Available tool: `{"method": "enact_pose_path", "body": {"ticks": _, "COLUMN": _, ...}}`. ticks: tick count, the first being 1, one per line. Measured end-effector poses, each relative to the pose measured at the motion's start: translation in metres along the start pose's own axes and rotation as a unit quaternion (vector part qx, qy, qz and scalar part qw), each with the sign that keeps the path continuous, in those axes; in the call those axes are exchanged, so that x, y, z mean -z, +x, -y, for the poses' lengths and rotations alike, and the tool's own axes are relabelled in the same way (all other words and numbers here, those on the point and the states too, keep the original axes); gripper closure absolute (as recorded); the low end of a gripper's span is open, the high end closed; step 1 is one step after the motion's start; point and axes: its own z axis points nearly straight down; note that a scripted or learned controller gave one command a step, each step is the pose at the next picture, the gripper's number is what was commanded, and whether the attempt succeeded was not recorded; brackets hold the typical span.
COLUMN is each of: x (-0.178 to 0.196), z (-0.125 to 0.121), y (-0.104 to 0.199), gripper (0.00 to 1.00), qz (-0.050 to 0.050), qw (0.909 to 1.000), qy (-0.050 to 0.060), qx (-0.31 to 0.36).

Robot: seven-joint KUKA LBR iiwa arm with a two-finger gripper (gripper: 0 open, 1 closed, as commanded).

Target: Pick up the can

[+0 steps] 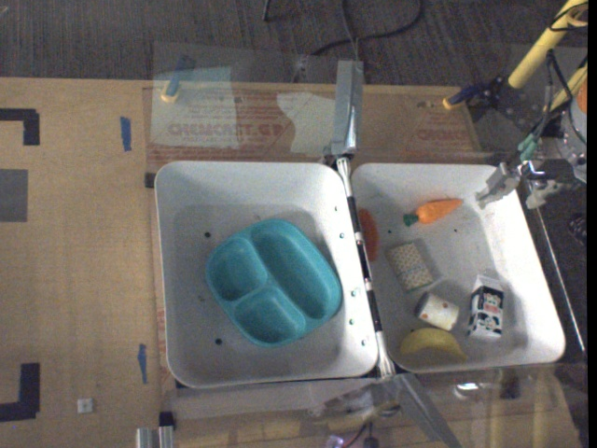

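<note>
Approach step, judging by the layout: the tool (497, 187), whose grip state I cannot tell, hovers at the right bin's (546, 292) far right corner, while the can (437, 311) lies near its front edge, so it must next travel there and descend.

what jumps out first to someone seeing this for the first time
The teal divided plate stands out, lying alone in the left bin. The right bin holds a scatter of small things: a toy carrot, a small can on its side, a milk carton and a banana. The gripper sits at that bin's upper right edge.
</note>
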Motion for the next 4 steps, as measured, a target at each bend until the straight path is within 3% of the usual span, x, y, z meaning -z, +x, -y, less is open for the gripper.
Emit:
{"method": "enact_pose_path", "body": {"ticks": 1, "x": -0.133, "z": -0.004, "y": 0.062, "gripper": 0.00, "qz": -0.001, "qw": 0.9997, "qy": 0.001, "qx": -0.024}}
{"method": "enact_pose_path", "body": {"ticks": 2, "x": -0.122, "z": -0.005, "y": 0.058, "gripper": 1.00, "qz": 0.000, "qw": 0.9996, "qy": -0.001, "qx": -0.027}}
{"method": "enact_pose_path", "body": {"ticks": 3, "x": -0.012, "z": 0.012, "y": -0.004, "gripper": 1.00, "qz": 0.000, "qw": 0.9952, "qy": 0.000, "qx": -0.097}}
{"method": "enact_pose_path", "body": {"ticks": 4, "x": 0.097, "z": 0.034, "y": 0.002, "gripper": 1.00, "qz": 0.001, "qw": 0.9999, "qy": 0.000, "qx": -0.013}}
